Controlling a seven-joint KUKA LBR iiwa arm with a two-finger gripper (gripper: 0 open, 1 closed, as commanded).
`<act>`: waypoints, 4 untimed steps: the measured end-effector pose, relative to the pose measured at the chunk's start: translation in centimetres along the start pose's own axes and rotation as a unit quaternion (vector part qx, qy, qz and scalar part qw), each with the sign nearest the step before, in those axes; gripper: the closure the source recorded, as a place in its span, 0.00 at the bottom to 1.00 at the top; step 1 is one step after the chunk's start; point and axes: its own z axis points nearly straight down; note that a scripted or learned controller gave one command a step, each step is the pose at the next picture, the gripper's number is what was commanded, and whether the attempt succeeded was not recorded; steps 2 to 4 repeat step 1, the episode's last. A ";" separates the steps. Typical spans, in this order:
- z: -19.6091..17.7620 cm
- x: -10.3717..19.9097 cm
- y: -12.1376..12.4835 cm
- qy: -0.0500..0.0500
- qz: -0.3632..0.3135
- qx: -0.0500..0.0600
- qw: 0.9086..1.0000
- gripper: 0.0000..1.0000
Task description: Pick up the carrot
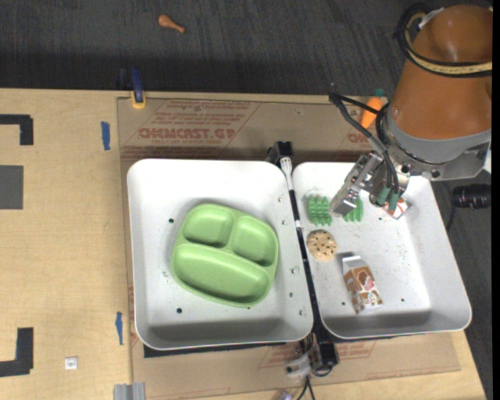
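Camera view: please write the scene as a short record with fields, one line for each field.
left bin: holds a green divided plate
right bin: holds a green ridged piece, a cookie and a small brown-and-white packet
arm: reaches in from the right, above the right bin's far side
gripper: low over the right bin, beside the green ridged piece; a red-and-white thing lies under the wrist
carrot: not identifiable in the bins
outside the bins: a small orange thing on the dark floor, far left

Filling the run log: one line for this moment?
gripper: over right bin, by green toy | carrot: not held | cookie, carton: untouched
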 end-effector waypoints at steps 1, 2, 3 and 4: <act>14.9 2.2 -5.6 0.002 -0.103 0.001 0.995 1.00; 14.9 2.2 -5.6 0.002 -0.103 0.001 0.995 1.00; 14.9 2.2 -5.6 0.002 -0.103 0.001 0.995 1.00; 14.9 2.2 -5.6 0.002 -0.103 0.001 0.995 1.00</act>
